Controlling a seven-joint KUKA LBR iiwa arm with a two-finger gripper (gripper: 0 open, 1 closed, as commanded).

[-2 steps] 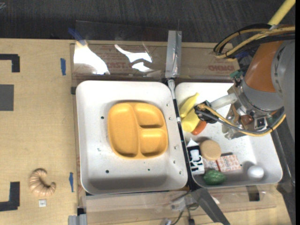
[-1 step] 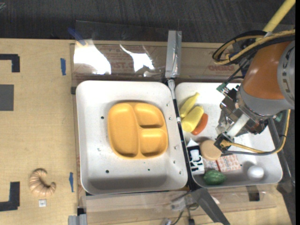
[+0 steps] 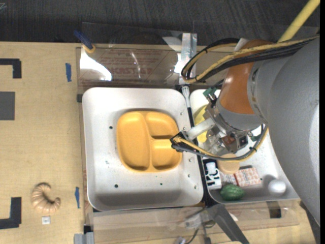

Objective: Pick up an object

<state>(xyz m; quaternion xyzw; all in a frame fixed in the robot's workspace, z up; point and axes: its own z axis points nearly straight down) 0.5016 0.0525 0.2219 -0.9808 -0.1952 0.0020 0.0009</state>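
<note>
My gripper [image 3: 222, 142] hangs low over the left part of the right bin [image 3: 278, 168], under the orange wrist band. Beneath and around it lie a green rounded object [image 3: 233, 192], a red-and-white packet [image 3: 247, 177], a black-and-white box [image 3: 213, 174], a silver ball [image 3: 277, 187] and a yellow item [image 3: 205, 114] partly hidden by the arm. I see nothing clearly held. A yellow divided plate [image 3: 147, 140] rests in the middle of the left bin [image 3: 101, 136].
A black cable end [image 3: 179, 144] reaches from the wrist over the divider onto the plate's right edge. A tan curled object [image 3: 44, 197] lies on the bench at the lower left, outside the bins. A clear plastic sheet [image 3: 137, 62] stands behind the left bin.
</note>
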